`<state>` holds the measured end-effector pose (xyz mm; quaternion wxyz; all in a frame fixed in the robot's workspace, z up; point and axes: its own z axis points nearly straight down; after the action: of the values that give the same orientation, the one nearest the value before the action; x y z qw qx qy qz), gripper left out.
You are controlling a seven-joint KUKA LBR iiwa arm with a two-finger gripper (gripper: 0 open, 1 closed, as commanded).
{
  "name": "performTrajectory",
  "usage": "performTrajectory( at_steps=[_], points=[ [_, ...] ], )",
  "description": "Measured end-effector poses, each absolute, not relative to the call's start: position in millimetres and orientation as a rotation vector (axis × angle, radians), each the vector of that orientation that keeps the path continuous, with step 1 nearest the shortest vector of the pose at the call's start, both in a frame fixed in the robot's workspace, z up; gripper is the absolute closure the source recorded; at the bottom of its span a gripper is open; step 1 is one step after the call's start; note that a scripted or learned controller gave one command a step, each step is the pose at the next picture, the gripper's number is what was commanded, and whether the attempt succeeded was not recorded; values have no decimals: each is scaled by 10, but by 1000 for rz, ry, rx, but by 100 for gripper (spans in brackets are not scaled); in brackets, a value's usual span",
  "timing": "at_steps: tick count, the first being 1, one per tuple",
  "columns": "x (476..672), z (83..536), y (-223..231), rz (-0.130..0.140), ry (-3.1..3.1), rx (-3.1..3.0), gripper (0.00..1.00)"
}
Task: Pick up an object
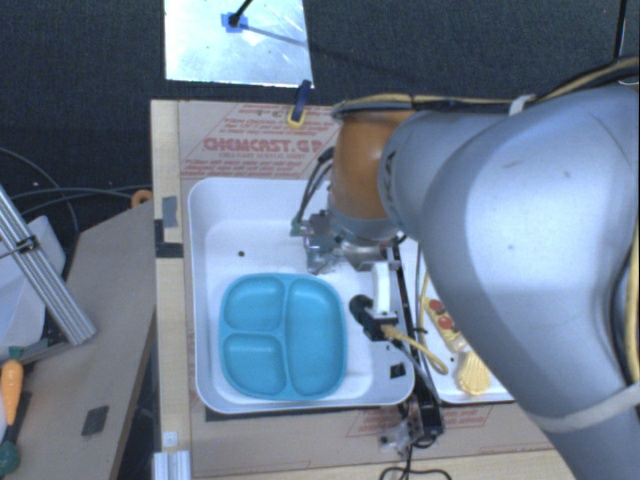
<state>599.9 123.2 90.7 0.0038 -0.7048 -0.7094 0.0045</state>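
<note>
A white bin (200,268) is borne by the bench (168,388); a second bin (480,396) is set right of it.

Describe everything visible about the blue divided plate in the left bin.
The blue divided plate looks like smooth plastic, a rounded rectangle with three compartments: two small ones on the left, one long one on the right. It lies flat, right side up, on the floor of the left white bin, toward its near side. The hand hangs just beyond its far edge.
</note>
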Motion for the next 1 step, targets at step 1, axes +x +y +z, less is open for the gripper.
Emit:
performTrajectory(
  at_steps=[1],
  points=[
    [4823, 843, 1326, 7, -2218, -2219, 100]
  ],
)
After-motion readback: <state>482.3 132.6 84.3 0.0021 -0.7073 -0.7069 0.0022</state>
